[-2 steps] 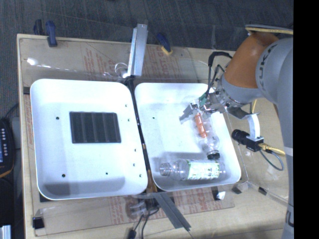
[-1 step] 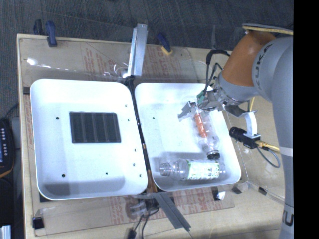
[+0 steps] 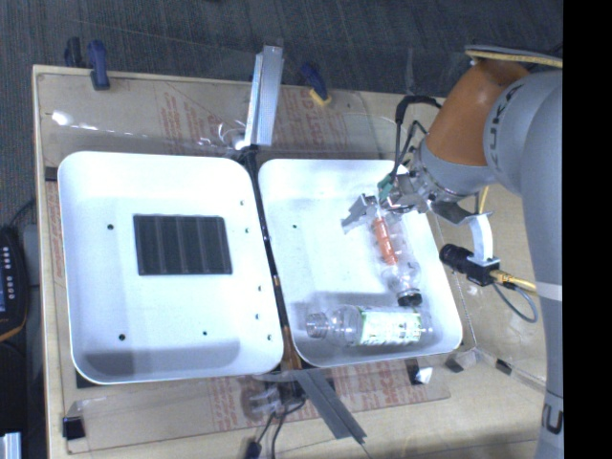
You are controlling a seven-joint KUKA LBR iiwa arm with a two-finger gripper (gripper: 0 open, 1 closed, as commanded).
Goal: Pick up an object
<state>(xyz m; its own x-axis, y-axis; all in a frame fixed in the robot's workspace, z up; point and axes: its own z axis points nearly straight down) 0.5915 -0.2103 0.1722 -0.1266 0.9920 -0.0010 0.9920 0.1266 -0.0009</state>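
In the right bin (image 3: 296,256) lie two clear bottles. A small bottle (image 3: 393,253) with orange contents and a black cap lies lengthwise near the right wall. A larger bottle (image 3: 371,326) with a green and white label lies on its side along the front wall. My gripper (image 3: 361,211) hangs low in the bin's back right part, right at the far end of the small bottle. Whether it touches that bottle is unclear. A dark ribbed rectangular pad (image 3: 182,245) lies flat in the left bin (image 3: 96,189).
The grey arm with its orange band (image 3: 469,113) reaches in over the right bin's back right corner. A black and yellow cable plug (image 3: 473,262) hangs beside the right wall. A metal bar (image 3: 264,94) stands behind the gap between the bins.
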